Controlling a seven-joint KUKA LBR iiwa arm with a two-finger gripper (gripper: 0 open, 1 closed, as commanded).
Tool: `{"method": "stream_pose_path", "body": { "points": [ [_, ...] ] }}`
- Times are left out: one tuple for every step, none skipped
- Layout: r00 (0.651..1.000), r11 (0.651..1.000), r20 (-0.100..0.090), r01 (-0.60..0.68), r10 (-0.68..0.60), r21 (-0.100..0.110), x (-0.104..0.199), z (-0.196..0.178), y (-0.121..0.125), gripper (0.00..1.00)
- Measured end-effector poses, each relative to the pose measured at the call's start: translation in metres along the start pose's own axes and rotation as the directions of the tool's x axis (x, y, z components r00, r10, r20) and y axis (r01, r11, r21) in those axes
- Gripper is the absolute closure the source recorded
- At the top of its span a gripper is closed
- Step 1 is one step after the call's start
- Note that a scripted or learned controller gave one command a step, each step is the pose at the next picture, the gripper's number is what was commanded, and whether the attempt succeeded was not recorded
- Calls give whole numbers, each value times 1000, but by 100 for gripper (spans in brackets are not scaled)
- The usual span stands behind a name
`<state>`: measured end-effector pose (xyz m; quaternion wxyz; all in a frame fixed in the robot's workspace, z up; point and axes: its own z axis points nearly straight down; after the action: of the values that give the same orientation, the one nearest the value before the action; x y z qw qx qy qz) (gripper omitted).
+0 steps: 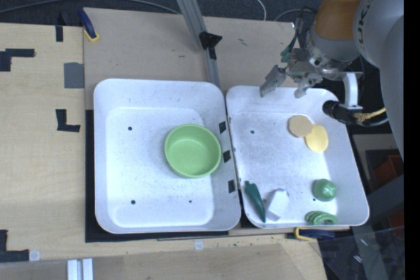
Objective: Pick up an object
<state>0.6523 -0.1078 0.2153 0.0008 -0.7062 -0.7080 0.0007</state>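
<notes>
The gripper [286, 84], its two fingers wide apart with nothing between them, hangs over the right bin's [262, 160] far edge and should drop straight down around the tan disc [300, 125] nearby.

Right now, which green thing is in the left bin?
The green bowl. The other green things, like the ball, lie in the right bin.

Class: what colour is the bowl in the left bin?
Light green bowl, clearest in the camera view.
</notes>
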Motion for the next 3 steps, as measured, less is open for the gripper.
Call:
{"method": "stream_pose_path", "body": {
  "points": [
    [1000, 1000, 0, 0, 0, 0, 0, 0, 0, 0],
    [1000, 1000, 1, -1, 1, 5, -5, 63, 1, 0],
    [1000, 1000, 1, 0, 0, 6, -3, 124, 7, 0]
  ]
}}
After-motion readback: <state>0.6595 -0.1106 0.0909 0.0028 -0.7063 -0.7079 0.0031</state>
